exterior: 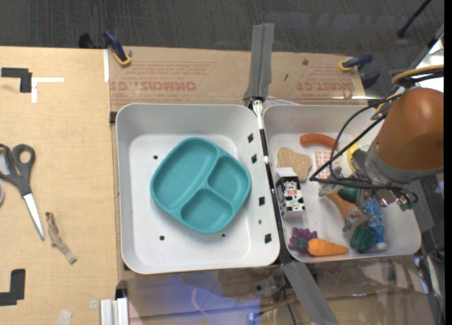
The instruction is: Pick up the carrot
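Approach step, by my read: grey arm w/ orange band (413, 129) hangs over the right shallow white plastic bin (282, 122), its gripper (357, 210) low among the clutter; can't tell its grip state, nothing seen held. Smooth tapered orange plastic carrot (328, 248) lies at the bin's 6 o'clock, just beside a bumpy purple grape bunch (301, 237). Next: shift toward 7 o'clock, descend. Left bin: glossy teal three-compartment plate (201, 186).
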You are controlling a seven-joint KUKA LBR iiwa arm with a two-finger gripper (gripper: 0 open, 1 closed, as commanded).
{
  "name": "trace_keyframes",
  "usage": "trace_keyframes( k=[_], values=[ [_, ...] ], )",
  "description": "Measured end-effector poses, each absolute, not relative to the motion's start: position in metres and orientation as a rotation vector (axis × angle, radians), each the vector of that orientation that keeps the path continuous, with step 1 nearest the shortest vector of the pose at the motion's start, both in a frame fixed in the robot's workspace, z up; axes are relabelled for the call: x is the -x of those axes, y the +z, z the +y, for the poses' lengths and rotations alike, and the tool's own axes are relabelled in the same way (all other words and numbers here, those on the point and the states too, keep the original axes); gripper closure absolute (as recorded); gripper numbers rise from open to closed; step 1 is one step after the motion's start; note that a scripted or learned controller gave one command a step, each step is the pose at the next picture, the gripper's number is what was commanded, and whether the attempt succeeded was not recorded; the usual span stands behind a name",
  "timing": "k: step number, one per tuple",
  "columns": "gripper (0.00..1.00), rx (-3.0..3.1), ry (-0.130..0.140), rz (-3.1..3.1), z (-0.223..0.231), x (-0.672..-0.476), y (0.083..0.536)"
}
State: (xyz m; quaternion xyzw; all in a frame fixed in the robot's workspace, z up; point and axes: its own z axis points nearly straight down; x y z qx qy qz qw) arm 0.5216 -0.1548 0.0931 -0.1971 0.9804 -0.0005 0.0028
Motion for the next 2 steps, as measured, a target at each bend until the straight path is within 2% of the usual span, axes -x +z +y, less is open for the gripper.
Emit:
trace_keyframes(
  k=[1,2],
  values=[
    [1.00,0.617,-0.001,3.070,-0.1538,-0.5232,0.1030],
    [0.00,0.617,-0.001,3.070,-0.1537,-0.5232,0.1030]
  ],
)
